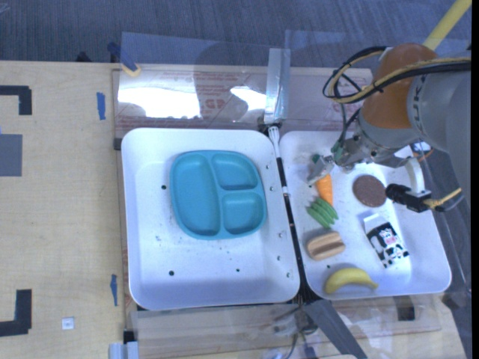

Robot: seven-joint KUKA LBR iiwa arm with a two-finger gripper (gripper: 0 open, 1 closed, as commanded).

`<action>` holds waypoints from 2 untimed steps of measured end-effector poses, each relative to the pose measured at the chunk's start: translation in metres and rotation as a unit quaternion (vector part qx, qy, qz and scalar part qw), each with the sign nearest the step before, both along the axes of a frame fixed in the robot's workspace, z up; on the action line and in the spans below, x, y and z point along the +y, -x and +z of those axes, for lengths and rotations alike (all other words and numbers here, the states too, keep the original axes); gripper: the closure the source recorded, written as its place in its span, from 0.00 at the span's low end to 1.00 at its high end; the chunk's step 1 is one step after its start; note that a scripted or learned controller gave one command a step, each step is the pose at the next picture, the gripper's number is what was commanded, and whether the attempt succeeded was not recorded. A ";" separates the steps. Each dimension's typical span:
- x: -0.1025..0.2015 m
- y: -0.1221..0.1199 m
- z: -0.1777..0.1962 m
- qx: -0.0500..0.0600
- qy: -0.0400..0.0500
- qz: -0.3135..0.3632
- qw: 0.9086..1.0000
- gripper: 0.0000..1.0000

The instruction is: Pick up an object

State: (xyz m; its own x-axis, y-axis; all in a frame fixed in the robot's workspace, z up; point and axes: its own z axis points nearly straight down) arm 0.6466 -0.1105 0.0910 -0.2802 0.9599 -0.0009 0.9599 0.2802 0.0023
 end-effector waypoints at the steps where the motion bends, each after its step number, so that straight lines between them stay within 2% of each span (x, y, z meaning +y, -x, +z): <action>1: 0.000 -0.002 0.012 -0.003 0.000 -0.001 1.000 1.00; 2: 0.078 -0.007 0.122 -0.006 -0.001 -0.012 1.000 1.00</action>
